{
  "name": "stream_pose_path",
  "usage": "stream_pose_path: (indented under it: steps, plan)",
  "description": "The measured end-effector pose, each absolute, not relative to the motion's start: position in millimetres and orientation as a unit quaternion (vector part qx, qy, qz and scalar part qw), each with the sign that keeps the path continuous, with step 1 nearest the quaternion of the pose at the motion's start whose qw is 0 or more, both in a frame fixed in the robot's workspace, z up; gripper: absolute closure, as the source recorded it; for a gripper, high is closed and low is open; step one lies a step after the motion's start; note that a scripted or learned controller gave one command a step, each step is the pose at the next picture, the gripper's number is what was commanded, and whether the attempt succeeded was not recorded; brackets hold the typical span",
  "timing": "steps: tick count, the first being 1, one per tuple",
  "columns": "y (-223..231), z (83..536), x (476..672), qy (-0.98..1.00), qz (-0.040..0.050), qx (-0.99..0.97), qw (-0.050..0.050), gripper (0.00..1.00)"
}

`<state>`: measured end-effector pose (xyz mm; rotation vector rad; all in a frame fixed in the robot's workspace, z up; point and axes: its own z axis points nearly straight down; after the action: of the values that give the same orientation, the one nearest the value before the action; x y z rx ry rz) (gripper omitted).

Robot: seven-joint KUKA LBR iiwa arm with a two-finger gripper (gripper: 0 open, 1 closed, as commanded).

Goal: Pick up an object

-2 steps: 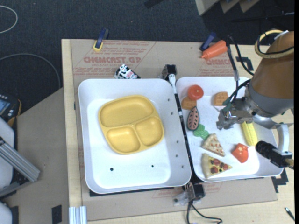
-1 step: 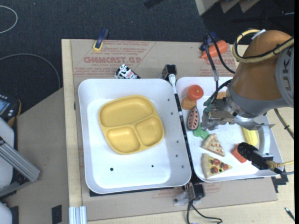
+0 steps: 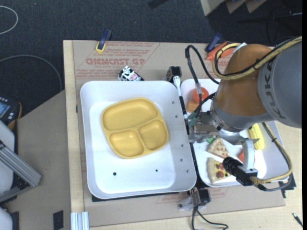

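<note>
Two white bins sit side by side on my bench. One yellow tray [image 3: 135,127] lies in the left bin [image 3: 96,176]. My arm [image 3: 254,87] hangs over the right bin [image 3: 204,178], above two pizza slices [image 3: 219,149], a yellow piece [image 3: 255,132] and something orange [image 3: 195,99]. Its gripper [image 3: 204,128] is hidden beneath the wrist; I cannot tell its state.

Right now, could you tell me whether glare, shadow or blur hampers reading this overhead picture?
In the camera view, lighting is even and focus sharp; the left bin is bright white but not washed out, the yellow tray shows soft sheen only, and the arm hides much of the right bin, casting little shadow.
</note>
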<state>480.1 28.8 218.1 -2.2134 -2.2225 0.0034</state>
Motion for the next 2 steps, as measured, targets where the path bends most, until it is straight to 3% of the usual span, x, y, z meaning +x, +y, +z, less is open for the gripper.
stream_pose_path:
  steps: [2]
  plan:
    - [41.4, 235.1, 483.4, -0.708, -0.0010, -0.706, -0.001, 1.00]
